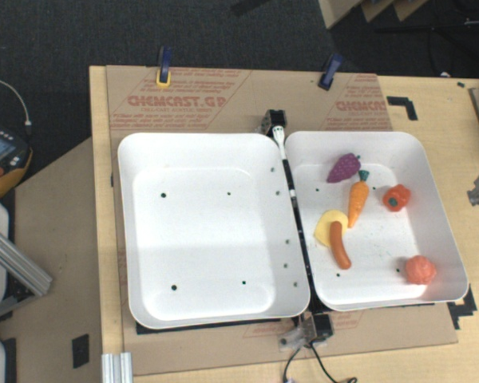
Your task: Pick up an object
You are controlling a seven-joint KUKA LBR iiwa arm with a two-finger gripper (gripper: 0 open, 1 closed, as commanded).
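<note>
gripper state: i cannot tell. every candidate lies loose in the shallow white right bin (383, 250), on the arm's entry side. a round pink-red toy fruit (420, 270) and a small red toy tomato (396, 198) sit alone, likely easier picks than the orange toy carrot (358, 199) near the purple toy grapes (344, 167).

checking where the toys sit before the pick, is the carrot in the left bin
No, the carrot lies in the right bin, between the purple grapes and the tomato.
</note>
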